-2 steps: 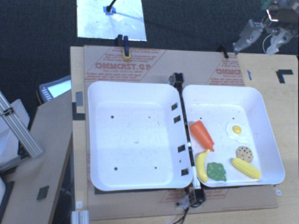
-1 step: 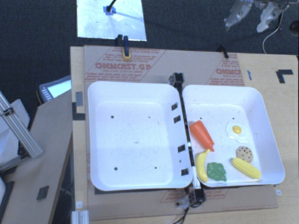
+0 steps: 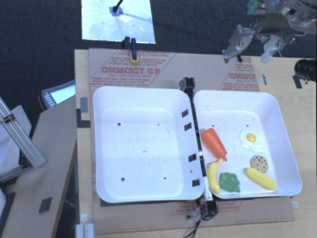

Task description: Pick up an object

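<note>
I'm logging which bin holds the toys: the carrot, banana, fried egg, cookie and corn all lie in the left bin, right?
Not quite. In the camera view the carrot, banana, fried egg, cookie and corn all lie in the right bin, not the left.

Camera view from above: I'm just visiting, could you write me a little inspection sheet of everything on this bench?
Surface: bench bearing left bin and right bin side by side.
Job's things: in the right bin, carrot, banana, green leaf, fried egg, cookie, corn.
Clutter: yellow-and-blue clamp at the bench's far edge.
Grippers: gripper open, holding nothing, above the far right corner.
Cables: wires at the near edge between the bins.
Surroundings: dark carpet, pale square sheet on it.
</note>
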Motion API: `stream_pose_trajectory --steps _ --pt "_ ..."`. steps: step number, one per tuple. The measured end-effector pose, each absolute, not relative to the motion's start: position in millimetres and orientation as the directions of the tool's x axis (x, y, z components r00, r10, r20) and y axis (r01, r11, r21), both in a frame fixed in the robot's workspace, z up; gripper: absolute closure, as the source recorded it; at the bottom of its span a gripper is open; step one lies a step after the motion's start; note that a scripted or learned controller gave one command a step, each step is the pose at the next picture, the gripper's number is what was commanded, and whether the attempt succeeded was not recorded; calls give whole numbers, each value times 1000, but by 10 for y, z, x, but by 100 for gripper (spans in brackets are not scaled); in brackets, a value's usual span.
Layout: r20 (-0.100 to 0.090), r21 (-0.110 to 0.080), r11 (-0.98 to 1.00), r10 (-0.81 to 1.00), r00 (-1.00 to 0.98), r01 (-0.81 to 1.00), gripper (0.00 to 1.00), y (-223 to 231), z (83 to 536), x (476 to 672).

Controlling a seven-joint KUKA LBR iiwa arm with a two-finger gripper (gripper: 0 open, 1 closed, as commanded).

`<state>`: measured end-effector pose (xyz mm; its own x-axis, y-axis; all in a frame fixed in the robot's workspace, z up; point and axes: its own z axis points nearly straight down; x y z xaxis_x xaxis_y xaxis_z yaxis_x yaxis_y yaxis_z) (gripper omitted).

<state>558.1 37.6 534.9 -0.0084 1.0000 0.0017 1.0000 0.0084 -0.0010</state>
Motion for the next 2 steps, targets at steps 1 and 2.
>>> stream_pose_trajectory --steps 1,2 --pt "-1 11 5 1000 -5 1000 0 416 5369 6673" --pt "2 -1 8 1000 -8 1000 0 818 5354 5847"
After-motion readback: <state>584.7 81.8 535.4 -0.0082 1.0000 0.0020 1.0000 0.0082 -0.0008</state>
